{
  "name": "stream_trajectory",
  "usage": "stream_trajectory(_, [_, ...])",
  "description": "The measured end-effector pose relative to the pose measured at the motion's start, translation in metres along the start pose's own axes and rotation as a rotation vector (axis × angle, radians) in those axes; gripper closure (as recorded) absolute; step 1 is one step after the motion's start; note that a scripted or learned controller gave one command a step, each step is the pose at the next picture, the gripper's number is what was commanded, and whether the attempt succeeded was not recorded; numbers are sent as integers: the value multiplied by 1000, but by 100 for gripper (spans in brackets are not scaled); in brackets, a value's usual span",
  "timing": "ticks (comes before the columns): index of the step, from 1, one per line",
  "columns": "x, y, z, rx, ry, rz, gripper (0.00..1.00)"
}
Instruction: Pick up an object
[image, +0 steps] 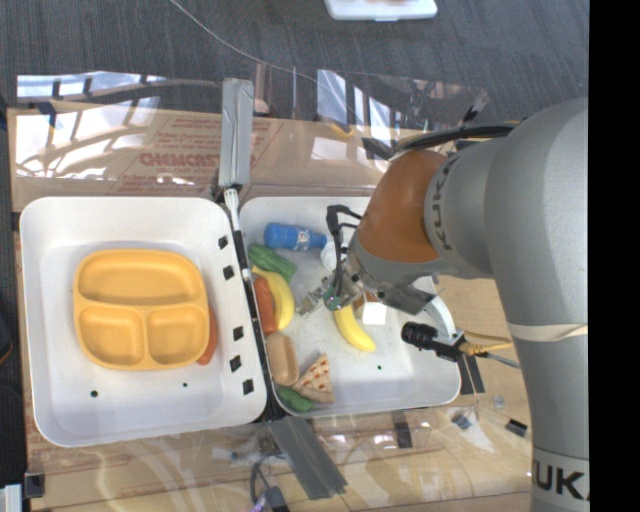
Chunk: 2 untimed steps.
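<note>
The arm (500, 200) comes in from the right of the frame and bends down over the right bin (400, 390), its orange band (400, 210) sitting above the middle of that bin. The gripper (335, 292) hangs below the band near the bin's centre, and whether its fingers are open or closed cannot be told, as the wrist hides them from above.

A banana (354, 330) lies just below and right of the gripper, slanting toward the lower right, with a small white block (374, 313) touching its right side. Whether the gripper touches the banana cannot be told.

Along the bin's left wall lies a column of toy food. A blue bottle (290, 237) lies at the top. Below it comes a green pepper (272, 262), then a second banana (281, 300) beside a red-orange piece (264, 303). Further down are a tan bread roll (281, 357), a pizza slice (317, 378) and another green piece (292, 399) at the bottom edge.

The left bin (50, 400) holds a yellow divided tray (140, 308) with three compartments, lying left of centre. A thin red-orange piece (209, 340) lies against the tray's right edge.

Both bins rest on a brown tabletop (180, 150), with a grey bar (236, 130) rising between them at the top.
</note>
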<state>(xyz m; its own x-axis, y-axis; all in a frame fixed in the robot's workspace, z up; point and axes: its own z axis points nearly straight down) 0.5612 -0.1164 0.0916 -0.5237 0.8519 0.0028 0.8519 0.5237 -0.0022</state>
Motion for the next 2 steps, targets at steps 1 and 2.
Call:
stream_trajectory(1, [-1,0,0,0,-1,1,0])
stream_trajectory(2, [-21,49,-1,-2,-6,310,0])
